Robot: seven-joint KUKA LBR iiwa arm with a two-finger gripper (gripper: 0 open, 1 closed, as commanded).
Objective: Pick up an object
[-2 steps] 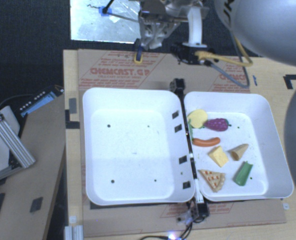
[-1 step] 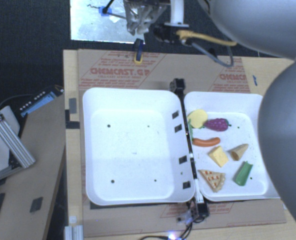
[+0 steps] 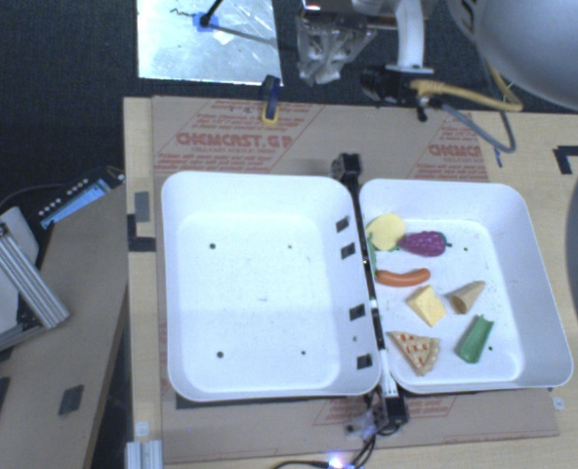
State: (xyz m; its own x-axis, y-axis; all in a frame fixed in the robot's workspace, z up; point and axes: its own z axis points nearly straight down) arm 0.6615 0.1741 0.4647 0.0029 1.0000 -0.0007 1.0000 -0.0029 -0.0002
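Overall: two shallow white bins sit side by side on a cardboard sheet on the bench (image 3: 84,291), and the arm is up at the top of the camera view.
Gripper: the gripper (image 3: 330,52) hangs high above the far edge of the bench, beyond both bins; its tips look pale and blurred, and I cannot tell how it is set or whether anything is in it.
Arm: the grey body of the arm (image 3: 523,18) fills the upper right corner, with a white cylinder and a yellow cable just below it.
Left bin: the left bin (image 3: 186,208) shows a plain white floor with a few small dark dots.
Right bin: the right bin (image 3: 523,223) carries all the toy food, well apart from the gripper and nearer the camera.
Yellow fruit: a round yellow fruit (image 3: 386,231) lies at the bin's far left, close to the divider.
Grapes: a purple grape bunch (image 3: 424,243) sits just beside the yellow fruit, on its right.
Sausage: an orange-red sausage (image 3: 403,277) lies below those two.
Cheese: a yellow cheese wedge (image 3: 427,307) is just below the sausage.
Cone: a tan cone (image 3: 467,296) lies just right of the cheese.
Green piece: a green vegetable piece (image 3: 474,340) lies tilted, nearer the front wall.
Pizza: a pizza slice (image 3: 414,350) lies at the front left.
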